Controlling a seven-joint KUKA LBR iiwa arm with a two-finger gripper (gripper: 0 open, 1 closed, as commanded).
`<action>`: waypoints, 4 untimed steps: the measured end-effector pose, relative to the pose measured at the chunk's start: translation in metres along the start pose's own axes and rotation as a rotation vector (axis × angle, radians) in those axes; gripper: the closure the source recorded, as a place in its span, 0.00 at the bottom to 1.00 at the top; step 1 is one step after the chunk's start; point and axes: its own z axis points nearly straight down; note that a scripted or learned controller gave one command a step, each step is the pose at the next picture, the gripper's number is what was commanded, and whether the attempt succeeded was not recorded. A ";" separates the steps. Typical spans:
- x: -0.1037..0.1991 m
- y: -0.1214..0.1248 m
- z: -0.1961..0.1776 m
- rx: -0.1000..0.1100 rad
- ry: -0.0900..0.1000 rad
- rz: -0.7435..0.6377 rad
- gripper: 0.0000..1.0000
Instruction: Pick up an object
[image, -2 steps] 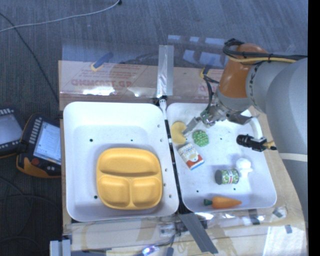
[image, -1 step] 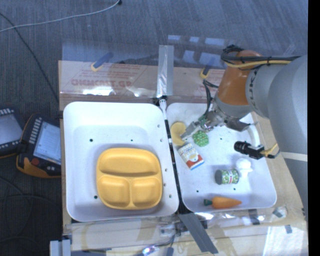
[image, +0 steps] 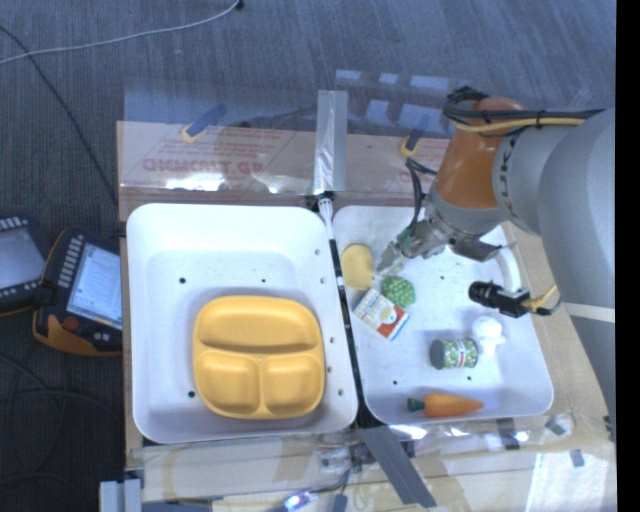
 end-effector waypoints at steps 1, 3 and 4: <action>0.000 0.030 -0.109 0.008 0.008 -0.675 1.00; -0.021 0.023 -0.116 -0.006 0.013 -1.982 1.00; -0.081 0.000 -0.109 -0.008 0.012 -2.227 1.00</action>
